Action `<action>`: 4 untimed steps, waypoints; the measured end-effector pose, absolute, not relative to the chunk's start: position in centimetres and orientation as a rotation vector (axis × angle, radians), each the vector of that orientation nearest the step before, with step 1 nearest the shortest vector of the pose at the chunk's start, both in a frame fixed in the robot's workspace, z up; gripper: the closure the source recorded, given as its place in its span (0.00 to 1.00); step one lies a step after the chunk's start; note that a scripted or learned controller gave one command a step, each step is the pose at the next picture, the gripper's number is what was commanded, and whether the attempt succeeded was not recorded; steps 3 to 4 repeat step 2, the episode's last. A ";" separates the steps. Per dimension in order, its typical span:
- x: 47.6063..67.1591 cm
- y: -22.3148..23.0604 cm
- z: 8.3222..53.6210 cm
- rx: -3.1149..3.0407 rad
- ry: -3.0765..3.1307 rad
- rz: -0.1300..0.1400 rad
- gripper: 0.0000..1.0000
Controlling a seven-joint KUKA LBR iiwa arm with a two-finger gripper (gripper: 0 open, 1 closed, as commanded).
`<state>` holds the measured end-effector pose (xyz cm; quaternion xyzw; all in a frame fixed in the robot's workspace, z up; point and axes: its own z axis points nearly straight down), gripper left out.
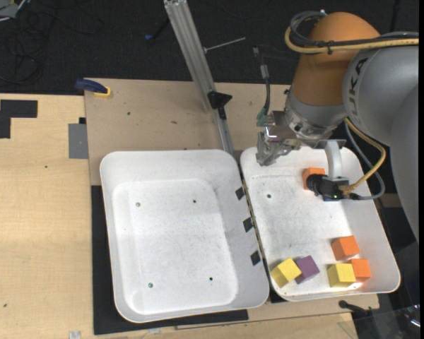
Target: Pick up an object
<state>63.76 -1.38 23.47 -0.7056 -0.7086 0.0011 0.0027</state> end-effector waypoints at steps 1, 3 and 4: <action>63.3 3.1 23.8 -2.214 -2.221 0.003 1.00; 62.3 8.4 22.2 -2.213 -2.222 0.005 1.00; 62.3 8.4 22.2 -2.213 -2.222 0.005 1.00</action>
